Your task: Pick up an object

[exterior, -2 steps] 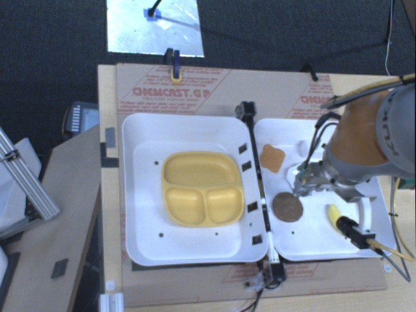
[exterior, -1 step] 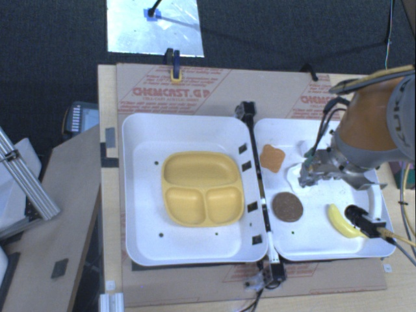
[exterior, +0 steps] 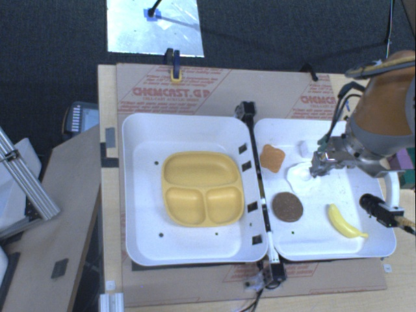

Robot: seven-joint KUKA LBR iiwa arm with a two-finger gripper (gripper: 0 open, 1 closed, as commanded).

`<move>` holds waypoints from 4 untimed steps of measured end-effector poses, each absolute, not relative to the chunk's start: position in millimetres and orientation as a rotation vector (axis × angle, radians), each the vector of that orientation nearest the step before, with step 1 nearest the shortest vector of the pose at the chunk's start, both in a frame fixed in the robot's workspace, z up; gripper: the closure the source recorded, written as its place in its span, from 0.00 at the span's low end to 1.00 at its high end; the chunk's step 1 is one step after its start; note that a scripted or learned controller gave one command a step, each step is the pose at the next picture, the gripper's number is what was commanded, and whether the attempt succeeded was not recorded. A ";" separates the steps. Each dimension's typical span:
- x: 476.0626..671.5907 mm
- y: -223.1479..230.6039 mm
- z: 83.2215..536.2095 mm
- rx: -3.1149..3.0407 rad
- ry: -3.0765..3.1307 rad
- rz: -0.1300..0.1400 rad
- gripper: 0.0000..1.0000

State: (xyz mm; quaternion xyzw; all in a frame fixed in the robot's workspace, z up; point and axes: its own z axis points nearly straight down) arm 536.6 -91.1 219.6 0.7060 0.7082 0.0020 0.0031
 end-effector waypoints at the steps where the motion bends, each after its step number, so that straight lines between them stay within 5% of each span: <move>1: 538.2 -91.4 273.4 2.213 2.222 0.007 1.00; 4: 522.7 52.9 245.4 2.212 2.232 0.003 1.00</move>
